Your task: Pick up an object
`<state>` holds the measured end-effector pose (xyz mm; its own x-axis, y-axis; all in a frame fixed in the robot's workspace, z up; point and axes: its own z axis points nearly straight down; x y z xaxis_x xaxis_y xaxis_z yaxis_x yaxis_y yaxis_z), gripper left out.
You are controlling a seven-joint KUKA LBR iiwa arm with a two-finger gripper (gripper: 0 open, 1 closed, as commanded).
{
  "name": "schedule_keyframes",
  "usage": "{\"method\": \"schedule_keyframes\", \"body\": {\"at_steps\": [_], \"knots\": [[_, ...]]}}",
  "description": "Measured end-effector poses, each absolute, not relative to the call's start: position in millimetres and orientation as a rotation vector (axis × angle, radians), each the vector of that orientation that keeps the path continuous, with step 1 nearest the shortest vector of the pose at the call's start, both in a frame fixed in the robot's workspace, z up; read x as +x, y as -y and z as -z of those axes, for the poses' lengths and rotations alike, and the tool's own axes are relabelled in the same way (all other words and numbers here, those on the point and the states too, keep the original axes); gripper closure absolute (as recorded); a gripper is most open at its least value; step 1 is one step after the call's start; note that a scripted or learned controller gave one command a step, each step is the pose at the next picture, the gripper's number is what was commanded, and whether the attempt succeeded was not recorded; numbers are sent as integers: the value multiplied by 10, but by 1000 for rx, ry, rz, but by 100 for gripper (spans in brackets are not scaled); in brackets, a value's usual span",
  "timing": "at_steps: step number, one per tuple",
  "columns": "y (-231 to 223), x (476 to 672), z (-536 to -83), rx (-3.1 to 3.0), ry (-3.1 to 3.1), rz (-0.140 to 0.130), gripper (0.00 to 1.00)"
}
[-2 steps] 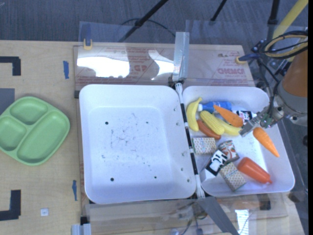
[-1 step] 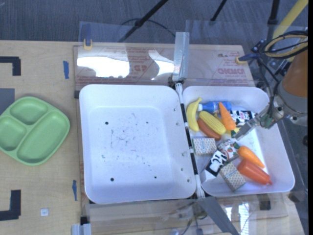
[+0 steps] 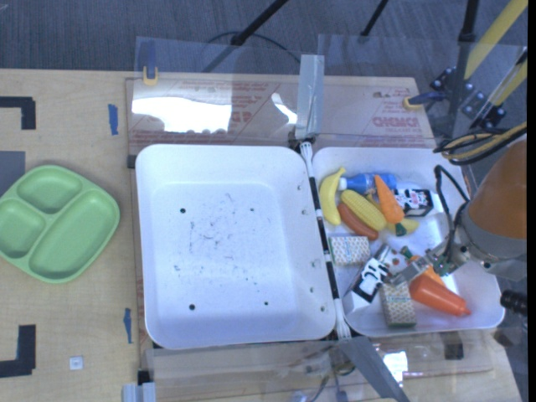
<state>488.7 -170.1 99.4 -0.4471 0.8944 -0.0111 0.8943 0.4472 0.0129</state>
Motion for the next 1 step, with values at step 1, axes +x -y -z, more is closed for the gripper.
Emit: {"method": "schedule_keyframes", "body": {"at_steps": [1], "knots": [[1699,4896,-1092,1643,-2655,-11,100]]}}
